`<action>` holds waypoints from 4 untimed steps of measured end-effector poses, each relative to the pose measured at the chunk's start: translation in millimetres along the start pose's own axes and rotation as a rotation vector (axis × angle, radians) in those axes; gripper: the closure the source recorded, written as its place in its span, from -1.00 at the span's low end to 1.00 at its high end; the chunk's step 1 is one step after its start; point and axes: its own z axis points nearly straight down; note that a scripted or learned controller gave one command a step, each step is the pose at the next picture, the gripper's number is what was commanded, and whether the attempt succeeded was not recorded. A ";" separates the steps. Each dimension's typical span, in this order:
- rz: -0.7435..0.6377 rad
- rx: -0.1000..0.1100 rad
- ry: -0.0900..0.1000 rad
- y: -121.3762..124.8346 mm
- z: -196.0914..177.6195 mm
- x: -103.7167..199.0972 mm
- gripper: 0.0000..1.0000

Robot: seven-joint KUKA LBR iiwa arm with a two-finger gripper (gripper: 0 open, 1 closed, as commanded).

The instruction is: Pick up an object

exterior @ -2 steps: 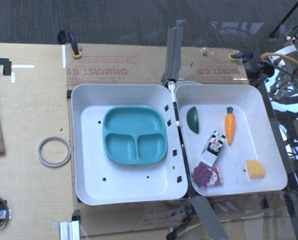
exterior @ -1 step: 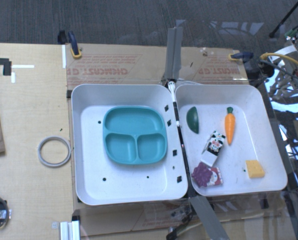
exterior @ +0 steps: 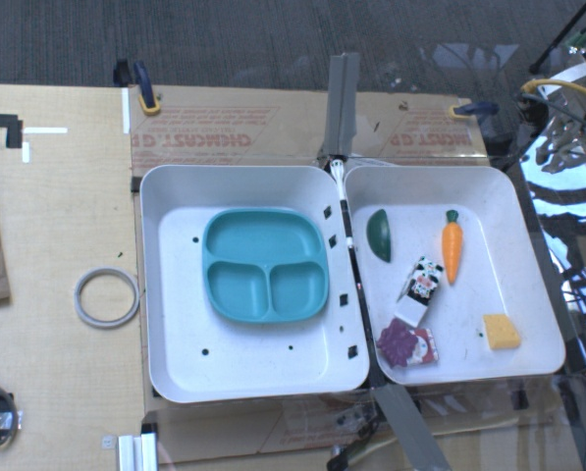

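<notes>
Standing by the tabletop (exterior: 57,224), I see every loose thing worth picking lying in the right bin (exterior: 528,234): a dark green piece (exterior: 378,235) near the divider, a carrot (exterior: 452,246) beside it, a small cow-print carton (exterior: 423,285), a purple packet (exterior: 406,343) touching the carton's lower end, and a yellow block (exterior: 502,332) apart near the front corner. The left bin (exterior: 165,263) carries a teal divided plate (exterior: 267,265). What I take to be the tool (exterior: 564,145) sits among cables off the right bin's far corner, well apart from everything; I cannot tell whether it is spread or pressed together. My worry is the carton and packet: going for either could nudge both. The carrot may roll, and the green piece lies close to the wall.
</notes>
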 end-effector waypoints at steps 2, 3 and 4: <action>0.041 0.000 0.000 -8.2 51.8 -37.1 -1.00; 0.036 0.000 0.000 -34.8 41.3 -3.3 -1.00; -0.020 -0.001 0.000 -20.9 36.6 -1.4 -1.00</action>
